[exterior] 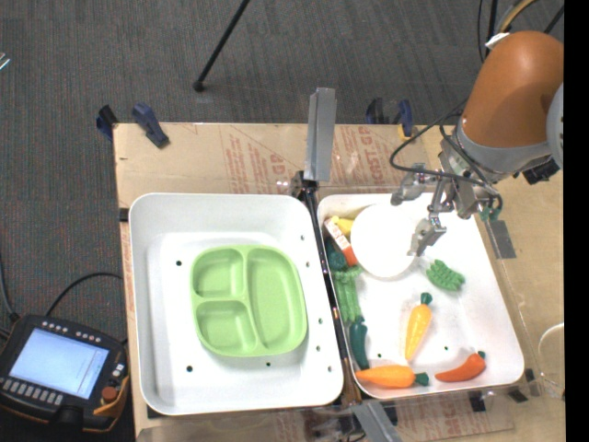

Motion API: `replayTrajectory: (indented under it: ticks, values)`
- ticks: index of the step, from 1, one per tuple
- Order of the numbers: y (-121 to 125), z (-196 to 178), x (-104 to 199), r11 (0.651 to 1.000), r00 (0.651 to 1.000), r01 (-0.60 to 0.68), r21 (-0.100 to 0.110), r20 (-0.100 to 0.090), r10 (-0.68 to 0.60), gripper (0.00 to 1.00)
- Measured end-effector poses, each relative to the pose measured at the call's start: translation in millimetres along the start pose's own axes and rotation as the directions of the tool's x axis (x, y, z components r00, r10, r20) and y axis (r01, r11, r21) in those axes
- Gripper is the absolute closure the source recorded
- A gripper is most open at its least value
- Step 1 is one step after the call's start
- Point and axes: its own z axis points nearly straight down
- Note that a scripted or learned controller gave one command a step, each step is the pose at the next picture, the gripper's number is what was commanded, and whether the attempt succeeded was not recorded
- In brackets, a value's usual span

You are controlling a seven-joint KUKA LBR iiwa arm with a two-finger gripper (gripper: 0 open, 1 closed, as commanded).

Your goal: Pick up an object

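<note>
Plate [382, 242] — just beside pincer [425, 238]

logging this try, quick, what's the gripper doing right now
gripper: over the white plate in the right bin; open or shut cannot be told, nothing seen held.
</note>
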Motion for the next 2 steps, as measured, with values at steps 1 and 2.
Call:
replayTrajectory:
  ticks: [1, 2]
  values:
    - [-87.7, 137.5, 11.5, 0.992, 0.992, -0.126, 0.0, 0.002, 0.126, 0.0]
    - [-96.4, 135.5, 78.8, 1.0, 1.0, 0.003, 0.001, 0.005, -0.003, 0.0]
